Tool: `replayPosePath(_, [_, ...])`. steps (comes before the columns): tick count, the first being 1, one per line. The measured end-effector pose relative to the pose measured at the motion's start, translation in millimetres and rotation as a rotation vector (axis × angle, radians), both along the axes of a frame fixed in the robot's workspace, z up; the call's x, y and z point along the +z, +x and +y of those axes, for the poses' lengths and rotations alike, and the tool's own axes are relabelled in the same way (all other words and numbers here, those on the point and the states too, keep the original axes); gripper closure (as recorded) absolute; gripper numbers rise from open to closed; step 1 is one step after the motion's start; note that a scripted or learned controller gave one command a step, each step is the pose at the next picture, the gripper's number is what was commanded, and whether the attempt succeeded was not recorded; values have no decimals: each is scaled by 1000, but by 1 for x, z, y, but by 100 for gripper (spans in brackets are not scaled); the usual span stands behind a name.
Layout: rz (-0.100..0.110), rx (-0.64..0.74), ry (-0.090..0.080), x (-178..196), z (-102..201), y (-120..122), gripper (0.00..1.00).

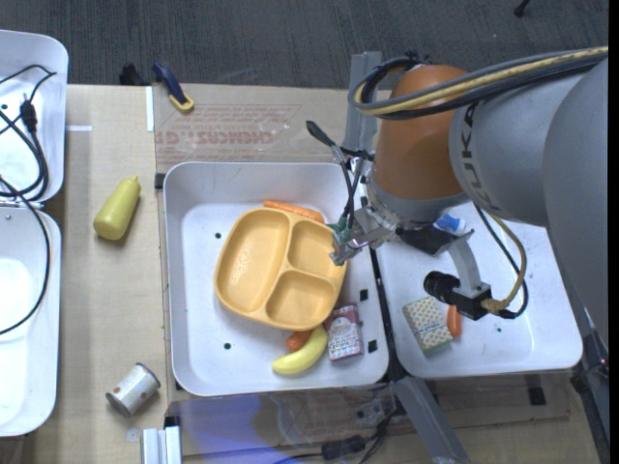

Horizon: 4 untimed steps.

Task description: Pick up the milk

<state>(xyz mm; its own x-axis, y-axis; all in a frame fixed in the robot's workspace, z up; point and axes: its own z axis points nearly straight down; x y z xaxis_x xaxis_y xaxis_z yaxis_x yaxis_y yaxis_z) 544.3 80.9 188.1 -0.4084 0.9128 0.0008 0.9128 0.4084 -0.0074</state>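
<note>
In the left bin [179, 288], the divided plate [280, 269] is lying behind the banana [300, 356] and milk [343, 334]; my tool [346, 243] is hanging at the plate's right edge.

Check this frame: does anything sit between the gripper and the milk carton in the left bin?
Nothing visible does. The gripper hangs over the yellow plate's right rim; the milk carton lies just below it, beside the banana.

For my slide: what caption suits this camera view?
KUKA end effector above yellow divided plate; milk carton lies nearby.
</note>
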Motion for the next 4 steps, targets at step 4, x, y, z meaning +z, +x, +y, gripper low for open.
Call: replayPosePath(4, [0, 243, 2, 7, 14, -66, 100])
